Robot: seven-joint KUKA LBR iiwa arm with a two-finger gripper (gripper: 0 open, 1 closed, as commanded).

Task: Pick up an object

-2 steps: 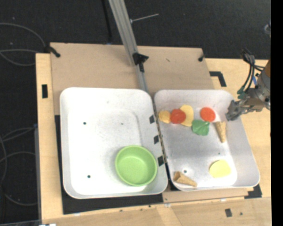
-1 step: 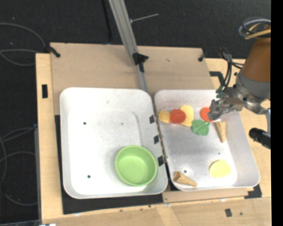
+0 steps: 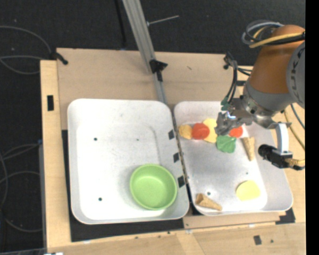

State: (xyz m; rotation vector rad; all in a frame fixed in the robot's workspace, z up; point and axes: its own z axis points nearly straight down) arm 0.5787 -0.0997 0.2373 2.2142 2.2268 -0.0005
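Observation:
My gripper (image 3: 226,124) hangs over the far part of the right bin (image 3: 266,198), right above a cluster of small toy foods. In that cluster a red-orange piece (image 3: 201,131) lies next to a yellow-orange piece (image 3: 185,132), with a green piece (image 3: 226,144) and a small red piece (image 3: 236,132) just under the gripper. A tan cone (image 3: 248,147) lies to the right of the green piece. Nearer the front lie a yellow disc (image 3: 248,190) and a second tan cone (image 3: 208,201).
A green bowl (image 3: 153,186) stands in the left bin (image 3: 95,121) near its front right corner. A slanted metal post (image 3: 141,31) rises behind the bins. The arm's orange band (image 3: 274,62) and cables sit over the right bin's far right side.

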